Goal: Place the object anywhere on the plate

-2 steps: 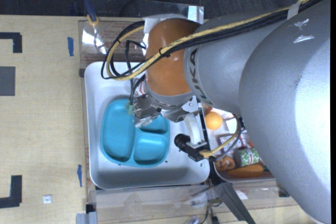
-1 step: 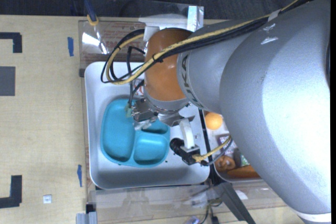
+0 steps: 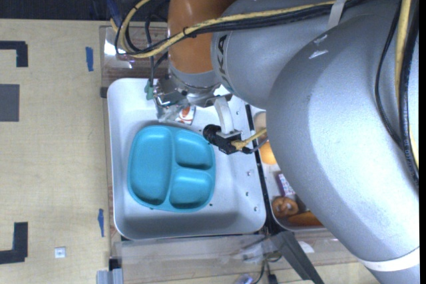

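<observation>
The gripper [image 3: 178, 106] hangs over the far end of the left bin [image 3: 126, 103], just beyond the plate's rim. Whether the jaws are open or closed cannot be told; the wrist hides them. A small white and orange-red item [image 3: 187, 115] shows directly beneath the metal wrist parts, but its shape and whether it is gripped cannot be judged. The plate [image 3: 172, 168] is glossy blue plastic, rounded, with three compartments, and lies flat on the bin's smooth white floor. The arm [image 3: 319, 110] is matte grey with a rounded orange band [image 3: 196, 23], and yellow and black cables run along it. The right bin [image 3: 274, 221] holds brown and orange objects, partly hidden. The tabletop [image 3: 53, 143] is pale wood with black and blue tape marks.
</observation>
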You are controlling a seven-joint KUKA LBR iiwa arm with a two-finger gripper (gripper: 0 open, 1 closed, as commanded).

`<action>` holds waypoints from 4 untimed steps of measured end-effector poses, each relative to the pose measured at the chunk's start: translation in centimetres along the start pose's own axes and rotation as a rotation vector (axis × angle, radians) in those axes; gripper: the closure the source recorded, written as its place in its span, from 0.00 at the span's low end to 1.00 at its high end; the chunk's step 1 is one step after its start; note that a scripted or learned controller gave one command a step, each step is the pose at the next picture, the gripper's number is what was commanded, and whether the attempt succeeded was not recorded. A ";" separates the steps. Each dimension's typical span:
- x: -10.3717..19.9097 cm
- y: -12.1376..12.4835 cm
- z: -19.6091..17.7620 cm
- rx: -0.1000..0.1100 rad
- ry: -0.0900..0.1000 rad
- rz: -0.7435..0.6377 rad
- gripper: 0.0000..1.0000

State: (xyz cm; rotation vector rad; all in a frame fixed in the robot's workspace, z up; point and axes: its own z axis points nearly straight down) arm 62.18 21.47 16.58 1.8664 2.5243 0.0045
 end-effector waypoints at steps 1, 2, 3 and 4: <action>3.4 -10.7 -4.0 0.004 0.002 -0.161 1.00; -0.2 -3.0 -18.0 -0.008 -0.001 -0.176 1.00; 3.1 -13.2 -13.6 0.004 0.001 -0.293 1.00; 3.0 -13.2 -13.6 0.004 0.001 -0.292 0.00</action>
